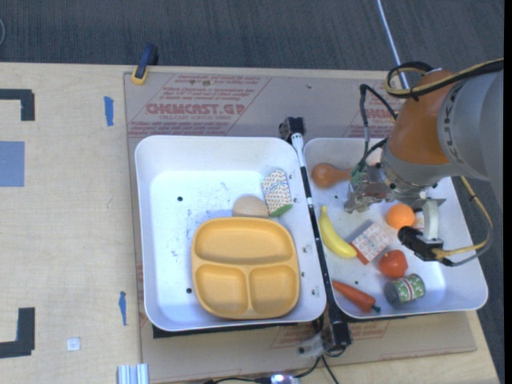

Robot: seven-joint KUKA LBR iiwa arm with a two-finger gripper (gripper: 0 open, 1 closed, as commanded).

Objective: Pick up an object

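Steel two-finger pincer [360, 198] hovers in the right white bin [472, 294] — grip state unclear — curved yellow plastic banana [336, 234] at its seven o'clock; a straight, centred descent looks best.

Dark grey carpet [240, 18] lies beyond the pale wooden tabletop [64, 214]. A brown printed board [208, 106] covers its middle. Blue tape marks [109, 110] dot the wood.
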